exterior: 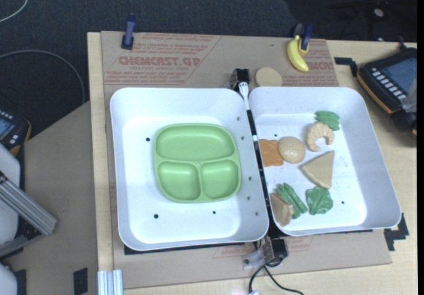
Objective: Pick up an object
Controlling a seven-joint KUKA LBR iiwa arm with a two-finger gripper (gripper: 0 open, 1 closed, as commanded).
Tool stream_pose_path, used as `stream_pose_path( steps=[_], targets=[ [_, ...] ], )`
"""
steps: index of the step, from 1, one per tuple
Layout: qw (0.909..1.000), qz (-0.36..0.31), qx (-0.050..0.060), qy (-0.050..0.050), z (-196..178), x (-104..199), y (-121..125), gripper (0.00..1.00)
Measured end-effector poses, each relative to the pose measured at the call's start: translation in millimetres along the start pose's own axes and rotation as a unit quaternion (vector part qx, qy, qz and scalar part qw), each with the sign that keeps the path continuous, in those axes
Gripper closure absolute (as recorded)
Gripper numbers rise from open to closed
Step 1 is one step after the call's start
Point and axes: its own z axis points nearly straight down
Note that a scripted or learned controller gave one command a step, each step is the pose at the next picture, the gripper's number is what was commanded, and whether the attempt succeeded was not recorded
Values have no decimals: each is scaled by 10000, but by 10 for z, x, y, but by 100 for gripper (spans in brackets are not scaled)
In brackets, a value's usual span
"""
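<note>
Well, nothing is lifted yet; the toy foods lie in the right bin (371,154), a croissant (319,134) well apart from the others; the gripper's state I cannot tell; next, I'd judge, it must descend over one piece.

Toy foods (301,171) crowd the right bin (374,154); bare floor rings the green tray (197,161) in the left bin (132,154).
</note>
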Motion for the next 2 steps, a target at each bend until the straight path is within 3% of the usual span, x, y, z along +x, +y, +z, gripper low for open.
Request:
stream_pose_path(
  steps=[1, 2],
  targets=[
    [10000, 33, 57, 22, 543, -444, -170, 100],
    [10000, 6, 10, 0, 404, -425, -148, 100]
  ],
)
